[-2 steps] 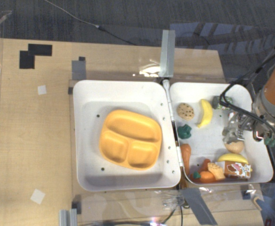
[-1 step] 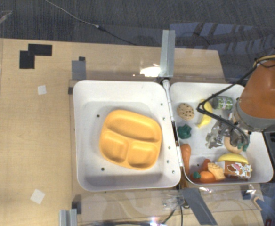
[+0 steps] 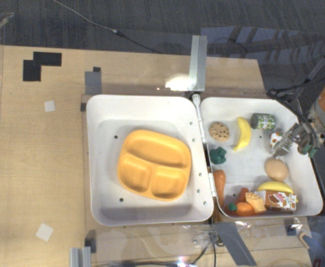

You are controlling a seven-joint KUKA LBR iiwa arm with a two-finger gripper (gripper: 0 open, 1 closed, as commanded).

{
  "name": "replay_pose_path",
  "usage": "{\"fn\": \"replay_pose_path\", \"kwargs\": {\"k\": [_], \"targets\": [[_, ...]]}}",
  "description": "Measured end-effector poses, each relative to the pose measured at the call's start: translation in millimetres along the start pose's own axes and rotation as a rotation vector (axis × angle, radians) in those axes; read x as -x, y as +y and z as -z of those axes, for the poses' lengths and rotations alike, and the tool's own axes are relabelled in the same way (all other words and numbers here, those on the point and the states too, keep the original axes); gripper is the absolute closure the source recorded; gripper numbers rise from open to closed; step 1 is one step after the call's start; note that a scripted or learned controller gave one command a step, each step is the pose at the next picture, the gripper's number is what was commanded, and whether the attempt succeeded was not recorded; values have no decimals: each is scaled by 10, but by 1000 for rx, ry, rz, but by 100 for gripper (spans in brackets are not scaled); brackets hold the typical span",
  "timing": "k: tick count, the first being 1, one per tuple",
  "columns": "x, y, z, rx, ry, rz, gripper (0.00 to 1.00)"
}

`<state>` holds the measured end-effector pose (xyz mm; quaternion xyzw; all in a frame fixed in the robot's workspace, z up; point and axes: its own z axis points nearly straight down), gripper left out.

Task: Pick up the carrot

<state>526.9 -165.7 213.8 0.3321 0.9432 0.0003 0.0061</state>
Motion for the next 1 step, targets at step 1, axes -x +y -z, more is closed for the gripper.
{"fn": "replay_pose_path", "kwargs": {"k": [1], "targets": [[-491,-13,-487,-3,7,-177,100]]}}
